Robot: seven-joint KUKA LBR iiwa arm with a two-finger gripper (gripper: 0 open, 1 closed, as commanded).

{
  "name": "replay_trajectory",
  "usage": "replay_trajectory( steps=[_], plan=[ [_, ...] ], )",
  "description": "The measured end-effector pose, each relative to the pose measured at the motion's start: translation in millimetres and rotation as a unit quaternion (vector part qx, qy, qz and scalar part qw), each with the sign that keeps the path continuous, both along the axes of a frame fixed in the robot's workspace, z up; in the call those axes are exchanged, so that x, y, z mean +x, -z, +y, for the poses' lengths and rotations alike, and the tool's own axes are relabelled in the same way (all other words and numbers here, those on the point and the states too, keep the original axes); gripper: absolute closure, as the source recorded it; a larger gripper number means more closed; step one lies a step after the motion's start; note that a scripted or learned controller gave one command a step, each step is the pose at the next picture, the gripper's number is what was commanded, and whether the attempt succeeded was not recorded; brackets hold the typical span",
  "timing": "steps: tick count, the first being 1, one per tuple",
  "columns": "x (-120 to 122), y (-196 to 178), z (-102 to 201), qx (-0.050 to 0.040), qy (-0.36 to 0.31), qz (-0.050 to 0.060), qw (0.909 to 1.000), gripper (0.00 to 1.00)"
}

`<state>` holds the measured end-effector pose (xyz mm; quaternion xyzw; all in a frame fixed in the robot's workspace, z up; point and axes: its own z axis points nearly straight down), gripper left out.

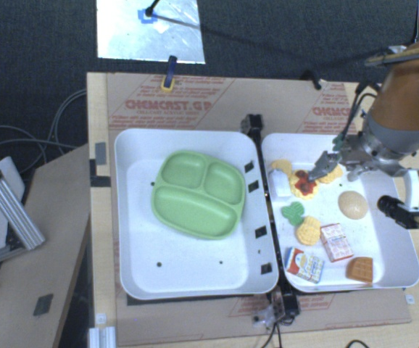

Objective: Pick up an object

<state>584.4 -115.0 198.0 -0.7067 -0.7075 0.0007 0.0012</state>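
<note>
Gripper (318, 171) sits low over the right bin (405, 256), upper-left part, w/ its tips right at a red toy (305, 185) beside a yellow piece (282, 167); can't tell if anything's gripped. Nearby: green toy (293, 212), yellow waffle-like toy (308, 231), beige egg shape (353, 204), two small cartons (335, 241) (305, 264), brown piece (360, 269). Left bin (133, 267) holds a green divided plate (197, 193).

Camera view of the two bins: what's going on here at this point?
A KUKA arm reaches in from the right, its hand low over the right bin, just above a red toy among small toy foods. Whether it has hold of anything can't be told. The left bin holds a green divided plate, untouched. No object is visibly lifted yet.
</note>
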Motion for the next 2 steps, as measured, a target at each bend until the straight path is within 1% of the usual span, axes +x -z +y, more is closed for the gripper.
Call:
replay_trajectory(
  steps=[1,2],
  plan=[
    [5.9,58.7,6.6,0.0004,0.000,0.000,1.0000,0.00],
    [9.1,103.3,3.4,-0.0021,0.001,-0.005,1.0000,0.00]
  ],
)
